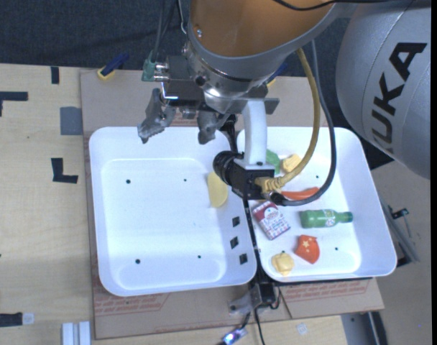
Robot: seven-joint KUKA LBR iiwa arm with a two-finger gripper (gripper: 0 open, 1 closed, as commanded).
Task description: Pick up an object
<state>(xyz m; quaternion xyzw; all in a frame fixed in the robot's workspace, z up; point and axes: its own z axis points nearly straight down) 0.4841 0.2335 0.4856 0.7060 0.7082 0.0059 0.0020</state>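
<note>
The gripper [177, 129] hung over the left bin's [111, 214] rim at twelve o'clock, fingers spread apart and holding nothing; a yellow piece [217, 190] lay at that bin's three o'clock edge; in the right bin [373, 214] sat a red-and-white packet [271, 220] at nine o'clock, a green bottle [324, 218] near centre, a red piece [308, 248] and a yellow piece at six o'clock.

"UKA" letters on the grey arm [398, 77]

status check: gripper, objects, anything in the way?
Gripper open, holding nothing, above left bin's back rim. Yellow piece by the divider; green bottle, red-white packet in right bin. Cables hang over right bin.
</note>
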